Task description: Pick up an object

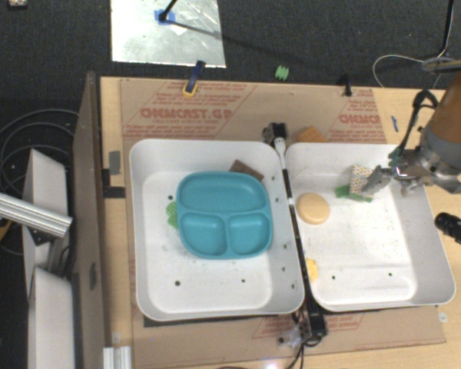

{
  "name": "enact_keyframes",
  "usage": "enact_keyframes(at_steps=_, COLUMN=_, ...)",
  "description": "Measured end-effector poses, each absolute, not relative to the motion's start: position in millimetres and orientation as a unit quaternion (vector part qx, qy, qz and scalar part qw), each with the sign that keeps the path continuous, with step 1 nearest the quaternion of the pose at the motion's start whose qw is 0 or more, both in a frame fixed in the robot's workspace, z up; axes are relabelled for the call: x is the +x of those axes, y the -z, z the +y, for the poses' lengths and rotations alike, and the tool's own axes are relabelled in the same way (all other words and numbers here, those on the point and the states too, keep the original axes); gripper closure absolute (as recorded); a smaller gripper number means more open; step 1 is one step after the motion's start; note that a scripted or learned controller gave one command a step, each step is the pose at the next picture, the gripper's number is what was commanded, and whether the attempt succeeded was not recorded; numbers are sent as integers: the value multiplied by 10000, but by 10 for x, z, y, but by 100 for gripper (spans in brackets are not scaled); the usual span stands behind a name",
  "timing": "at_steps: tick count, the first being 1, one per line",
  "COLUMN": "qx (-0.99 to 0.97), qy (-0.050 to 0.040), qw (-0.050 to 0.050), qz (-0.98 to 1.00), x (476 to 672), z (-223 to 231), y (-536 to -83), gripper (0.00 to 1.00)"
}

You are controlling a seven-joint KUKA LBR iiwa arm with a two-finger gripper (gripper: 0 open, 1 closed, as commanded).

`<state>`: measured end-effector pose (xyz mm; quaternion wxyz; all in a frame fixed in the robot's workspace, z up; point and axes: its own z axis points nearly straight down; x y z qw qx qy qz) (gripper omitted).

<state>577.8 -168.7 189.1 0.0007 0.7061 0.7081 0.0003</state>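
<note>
Two risks: hand, finger state impossible to tell, poised just beside green-and-patterned object; could nudge it against right bin's wall, or slip off its edge.

I count two white bins, one blue tray, one round tan thing, one small yellow thing, one green thing

A brown cardboard sheet with red print covers the counter beneath the two bins. Behind it, on dark carpet, lies a shiny square metal plate with a small blue piece on it. Black cables coil at the left, beside a silver metal bar. A small green clip sits near the cardboard's far edge.
</note>
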Motion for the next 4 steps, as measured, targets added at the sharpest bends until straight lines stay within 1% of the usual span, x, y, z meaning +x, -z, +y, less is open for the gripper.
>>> enact_keyframes(at_steps=1, qx=7031, qy=-24, qw=24, qz=7111, x=6557, z=-1187, y=-852, gripper=0)
enact_keyframes(at_steps=2, qx=7074, qy=-8, qw=32, qz=7068, x=6650, z=-1728, y=-1152, gripper=0)
enact_keyframes(at_steps=3, qx=7088, qy=25, qw=-33, qz=7054, x=5659, z=-1980, y=-824, gripper=0)
enact_keyframes(at_steps=4, qx=7082, qy=8, qw=-16, qz=7060, x=4966, z=-1989, y=-842, gripper=0)
